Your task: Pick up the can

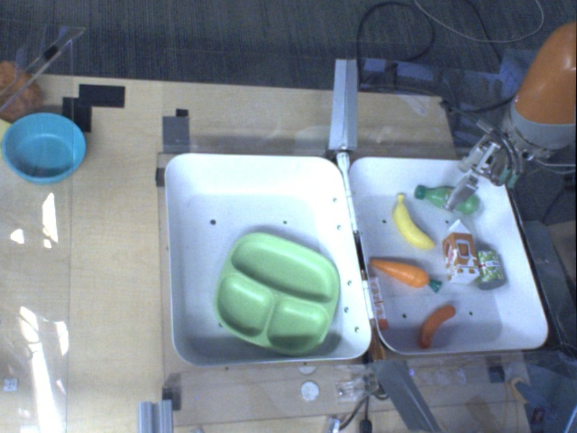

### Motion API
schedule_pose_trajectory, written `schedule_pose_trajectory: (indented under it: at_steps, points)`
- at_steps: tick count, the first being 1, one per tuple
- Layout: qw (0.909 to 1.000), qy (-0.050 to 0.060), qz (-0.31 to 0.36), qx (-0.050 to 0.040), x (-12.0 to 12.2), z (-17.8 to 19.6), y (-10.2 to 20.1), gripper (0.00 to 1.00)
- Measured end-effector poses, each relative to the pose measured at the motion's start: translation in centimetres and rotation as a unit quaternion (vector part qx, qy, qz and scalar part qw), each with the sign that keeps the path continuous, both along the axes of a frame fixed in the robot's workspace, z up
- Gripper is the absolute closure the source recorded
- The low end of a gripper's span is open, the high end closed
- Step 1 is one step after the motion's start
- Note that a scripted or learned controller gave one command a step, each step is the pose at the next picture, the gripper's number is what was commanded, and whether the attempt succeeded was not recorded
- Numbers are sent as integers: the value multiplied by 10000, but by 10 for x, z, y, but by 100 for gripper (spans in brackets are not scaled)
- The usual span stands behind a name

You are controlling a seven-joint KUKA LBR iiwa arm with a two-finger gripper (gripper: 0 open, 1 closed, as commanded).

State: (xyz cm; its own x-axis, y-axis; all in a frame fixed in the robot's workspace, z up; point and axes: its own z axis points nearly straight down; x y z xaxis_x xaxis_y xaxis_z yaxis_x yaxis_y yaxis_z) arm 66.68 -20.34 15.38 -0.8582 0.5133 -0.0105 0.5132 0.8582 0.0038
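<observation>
Because the claw [471, 180] hangs by the green bottle [444, 197] at the right bin's [532, 332] back edge, it may grab that, not the can [490, 269] by the right edge; whether the claw is spread or pressed together, I cannot tell.

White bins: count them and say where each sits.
2. The left white bin holds a green tray; the right white bin sits against it, holding the small items.

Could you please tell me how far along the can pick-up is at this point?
Nothing looks done: the can lies in the right bin, beside the carton. In hand: the pincer hangs by the green bottle, away from the can. Left: reaching, gripping and lifting it.
</observation>
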Motion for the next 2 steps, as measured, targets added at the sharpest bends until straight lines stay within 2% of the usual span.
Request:
schedule_pose_trajectory:
  at_steps: [1,2]
  points:
    - [10000,-65,5,-9,3,15,1,100]
    - [10000,-65,2,-8,3,15,1,0]
